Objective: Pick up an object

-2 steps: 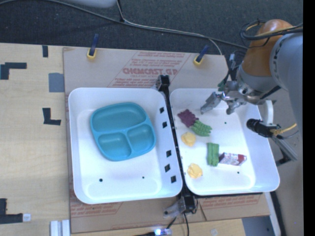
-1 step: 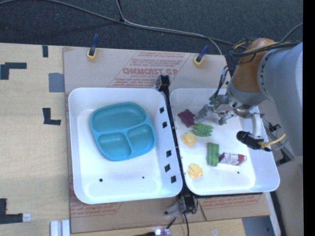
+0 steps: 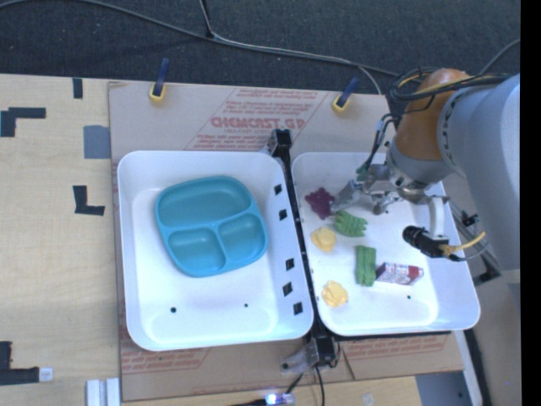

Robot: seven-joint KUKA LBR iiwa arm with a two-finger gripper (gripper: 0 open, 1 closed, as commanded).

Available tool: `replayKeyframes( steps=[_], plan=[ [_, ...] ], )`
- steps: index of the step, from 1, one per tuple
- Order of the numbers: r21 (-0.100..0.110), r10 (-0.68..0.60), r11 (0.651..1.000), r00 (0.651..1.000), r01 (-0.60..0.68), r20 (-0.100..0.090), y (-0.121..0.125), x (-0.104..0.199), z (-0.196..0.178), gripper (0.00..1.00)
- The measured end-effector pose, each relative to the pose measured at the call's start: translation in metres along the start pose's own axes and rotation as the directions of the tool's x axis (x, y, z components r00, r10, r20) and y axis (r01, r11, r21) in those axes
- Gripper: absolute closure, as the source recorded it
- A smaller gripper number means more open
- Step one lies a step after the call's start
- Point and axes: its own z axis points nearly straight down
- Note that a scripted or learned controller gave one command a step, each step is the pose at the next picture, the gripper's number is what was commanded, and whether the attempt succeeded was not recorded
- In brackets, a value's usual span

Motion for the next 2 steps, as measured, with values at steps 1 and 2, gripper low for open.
replayKeyframes(
  steps=[1, 2],
  plan=[
    [-0.007, -0.001, 1.000, 1.000, 0.001, -0.001, 0.002, 0.001, -0.011, 1.00],
    [0.001, 0.001, 1.000, 1.000, -0.001, -0.003, 0.008, -0.004, -0.062, 1.00]
  ],
)
